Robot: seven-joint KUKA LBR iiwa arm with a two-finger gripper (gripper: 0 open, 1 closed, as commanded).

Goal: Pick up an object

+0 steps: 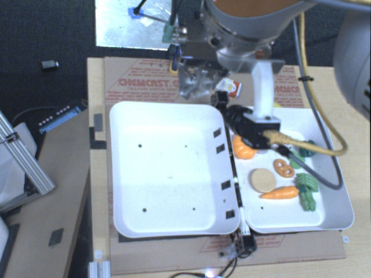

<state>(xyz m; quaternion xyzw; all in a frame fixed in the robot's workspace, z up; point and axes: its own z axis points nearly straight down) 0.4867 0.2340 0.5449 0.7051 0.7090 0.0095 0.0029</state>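
Closest to the lens, two white bins are sitting side by side, so I'm starting with the left bin (124,213). Behind its far rim my gripper (196,87) is hovering over the cardboard sheet (145,77), outside both bins and well apart from the carrot. Honestly, I can't tell whether it's clenched or released.

Moving over into the right bin (339,213): one rounded orange lump (243,150) is lying by the edge next to the left bin. One tan disc (262,180) is resting just on the camera side of it. One carrot (280,193) is lying near the front rim. Its long axis is running almost straight left to right, pointed tip aiming left, fat end tilting slightly away from the camera. One pretzel (283,168) is sitting just behind the carrot, and two green pieces (307,183) are crowding its fat end.
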